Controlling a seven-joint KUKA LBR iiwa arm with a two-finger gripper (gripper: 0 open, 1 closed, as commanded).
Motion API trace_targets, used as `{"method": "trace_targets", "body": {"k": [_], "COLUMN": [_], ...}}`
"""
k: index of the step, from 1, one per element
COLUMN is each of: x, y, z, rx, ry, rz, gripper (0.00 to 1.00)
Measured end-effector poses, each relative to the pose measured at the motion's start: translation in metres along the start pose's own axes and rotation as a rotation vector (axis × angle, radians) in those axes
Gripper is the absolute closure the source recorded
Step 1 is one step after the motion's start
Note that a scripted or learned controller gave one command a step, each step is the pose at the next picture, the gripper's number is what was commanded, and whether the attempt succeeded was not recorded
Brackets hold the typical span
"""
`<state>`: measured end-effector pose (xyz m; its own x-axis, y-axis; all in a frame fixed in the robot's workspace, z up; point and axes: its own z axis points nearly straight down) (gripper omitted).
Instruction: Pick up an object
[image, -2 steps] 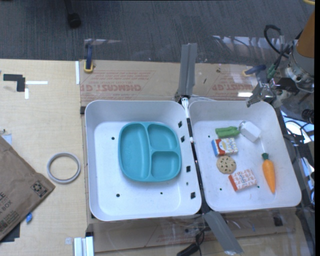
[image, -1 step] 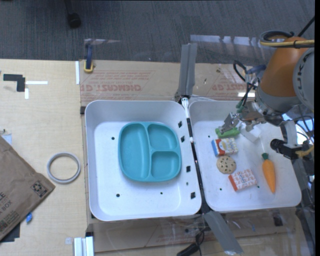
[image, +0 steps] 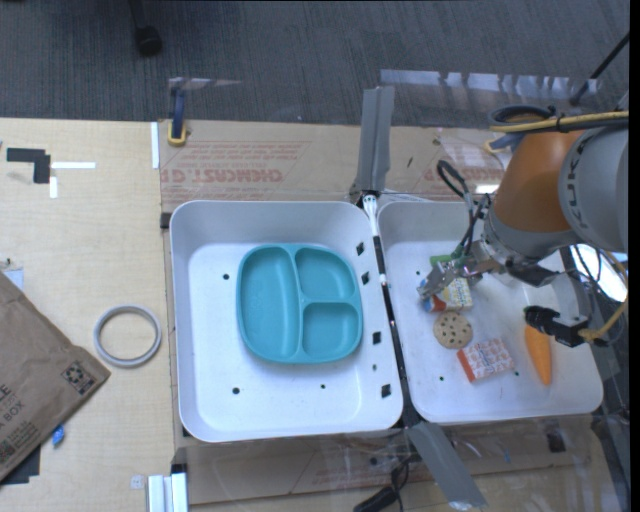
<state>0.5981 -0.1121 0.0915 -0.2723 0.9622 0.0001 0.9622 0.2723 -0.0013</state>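
The grey arm (image: 590, 190) reaches in from the right, its orange-banded wrist angled down-left, the gripper (image: 447, 278) held low.

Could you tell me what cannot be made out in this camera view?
- hand: its fingers blur into clutter, state unclear.
- small packet: too small to identify; contact with the hand is unclear.
- red-and-white wrapper: print too small to read.
- right bin: far corner hidden by the arm.

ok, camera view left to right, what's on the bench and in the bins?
Cardboard box → tape ring → teal plate → cookie → red packet → carrot.
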Motion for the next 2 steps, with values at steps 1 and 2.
{"method": "trace_targets", "body": {"k": [1, 2], "x": [-0.002, 0.087], "y": [0.0, 0.043], "z": [-0.009, -0.1], "rx": [-0.002, -0.001], "ry": [-0.001, -0.001], "rz": [0.005, 0.1], "gripper": [1.0, 1.0]}}
